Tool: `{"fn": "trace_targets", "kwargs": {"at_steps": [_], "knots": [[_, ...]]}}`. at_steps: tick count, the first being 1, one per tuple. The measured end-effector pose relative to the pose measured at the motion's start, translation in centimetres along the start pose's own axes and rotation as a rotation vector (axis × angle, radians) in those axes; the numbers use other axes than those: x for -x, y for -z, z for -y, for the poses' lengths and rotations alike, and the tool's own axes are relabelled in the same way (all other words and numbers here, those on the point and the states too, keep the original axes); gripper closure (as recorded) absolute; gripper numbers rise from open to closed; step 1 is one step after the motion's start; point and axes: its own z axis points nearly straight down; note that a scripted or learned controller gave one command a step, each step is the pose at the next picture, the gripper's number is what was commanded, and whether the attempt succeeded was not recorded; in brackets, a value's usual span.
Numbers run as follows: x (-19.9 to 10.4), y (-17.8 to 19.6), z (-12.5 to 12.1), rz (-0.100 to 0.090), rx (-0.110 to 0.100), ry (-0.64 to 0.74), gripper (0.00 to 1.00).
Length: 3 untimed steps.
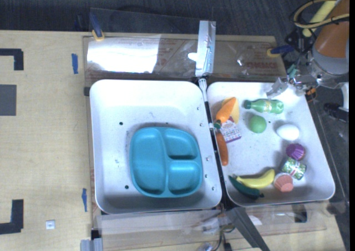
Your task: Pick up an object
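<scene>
A banana (256,179) lies at the near edge of the right bin (321,155), beside a pink cup (283,183). A green bottle (264,106) lies near the far rim. The end effector (284,85) hovers just beyond it, grip state indeterminable. A blue tray (165,160) occupies the left bin (111,106).

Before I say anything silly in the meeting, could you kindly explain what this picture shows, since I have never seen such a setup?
One camera, fixed above a bench, looks down at a slant on two shallow white bins. The left bin holds a blue divided tray. The right bin holds toy groceries: a green bottle, a green ball, a white egg, a carrot, a banana and a few smaller pieces. The grey and orange machine at the upper right is a robot arm; its end effector sits over the right bin's far corner, near the bottle. I see nothing held in it.
</scene>
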Motion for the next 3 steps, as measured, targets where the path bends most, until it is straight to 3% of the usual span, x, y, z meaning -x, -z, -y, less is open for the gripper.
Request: {"fn": "trace_targets", "kwargs": {"at_steps": [1,2,3], "knots": [[0.0,0.0,0.0,0.001,0.000,0.006,0.00],[-0.4,5.1,2.3,-0.008,-0.024,-0.018,0.00],[-0.1,0.2,1.1,-0.004,-0.009,-0.031,0.00]]}}
